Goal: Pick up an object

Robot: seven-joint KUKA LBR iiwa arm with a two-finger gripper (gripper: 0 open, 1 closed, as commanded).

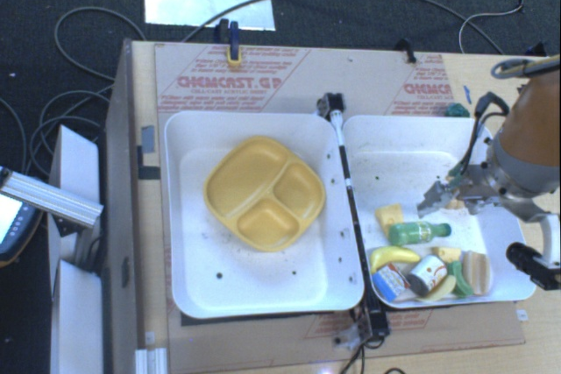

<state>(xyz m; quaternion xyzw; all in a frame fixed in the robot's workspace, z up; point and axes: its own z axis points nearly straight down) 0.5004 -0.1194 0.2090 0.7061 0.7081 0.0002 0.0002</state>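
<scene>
My gripper (436, 197) hangs over the right bin (394, 155), just above and to the right of a yellow block (388, 216) and a green bottle (419, 232) lying on its side. Nothing shows in its grasp. Below the bottle, a pile fills the bin's front corner: a banana (394, 257), a blue-labelled can (390, 283), a red and white can (427, 273), a green item (460, 278) and a tan slice (476, 269).
The left bin (188, 276) holds a yellow divided plate (265, 193). A black and white divider bar (346, 179) runs between the bins. The grey arm with its orange band (530, 131) reaches in from the right. Cables lie behind the bench.
</scene>
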